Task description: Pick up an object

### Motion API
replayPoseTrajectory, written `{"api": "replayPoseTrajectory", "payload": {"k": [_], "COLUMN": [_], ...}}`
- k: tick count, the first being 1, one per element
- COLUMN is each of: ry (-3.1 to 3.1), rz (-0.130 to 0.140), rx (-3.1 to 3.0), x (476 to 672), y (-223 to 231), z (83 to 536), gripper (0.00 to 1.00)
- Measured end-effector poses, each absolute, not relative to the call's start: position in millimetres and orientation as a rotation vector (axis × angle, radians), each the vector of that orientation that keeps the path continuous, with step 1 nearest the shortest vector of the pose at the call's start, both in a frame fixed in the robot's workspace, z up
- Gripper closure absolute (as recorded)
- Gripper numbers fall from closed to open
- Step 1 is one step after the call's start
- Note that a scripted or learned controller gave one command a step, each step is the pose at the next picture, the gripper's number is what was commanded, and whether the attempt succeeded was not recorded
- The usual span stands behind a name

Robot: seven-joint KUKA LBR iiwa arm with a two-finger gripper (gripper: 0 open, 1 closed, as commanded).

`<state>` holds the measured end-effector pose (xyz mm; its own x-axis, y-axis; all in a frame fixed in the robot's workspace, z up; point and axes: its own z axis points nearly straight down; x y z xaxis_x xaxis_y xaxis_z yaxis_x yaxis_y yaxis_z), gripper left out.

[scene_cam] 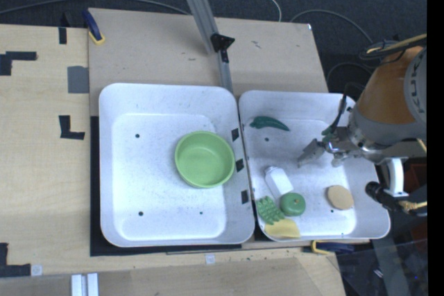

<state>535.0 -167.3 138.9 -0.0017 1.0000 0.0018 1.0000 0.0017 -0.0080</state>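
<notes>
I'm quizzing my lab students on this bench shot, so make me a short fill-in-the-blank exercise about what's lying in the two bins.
1. The green bowl sits in the ____ bin.
2. The tan round piece lies in the ____ bin.
3. The white bottle lies beside a round ____ lid-like piece.
4. The gripper hangs over the bin that holds the dark ____ leaf-shaped object.

Missing words: left; right; green; green
</notes>
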Motion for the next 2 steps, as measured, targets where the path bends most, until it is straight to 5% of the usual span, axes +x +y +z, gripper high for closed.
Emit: {"api": "replayPoseTrajectory", "payload": {"k": [1,2], "ry": [-2.224,-2.223], "rz": [0.002,0.002], "rx": [-2.22,-2.219], "x": [535.3,535.2], "y": [-167,-166], "z": [88,99], "gripper": [0.0,1.0]}}
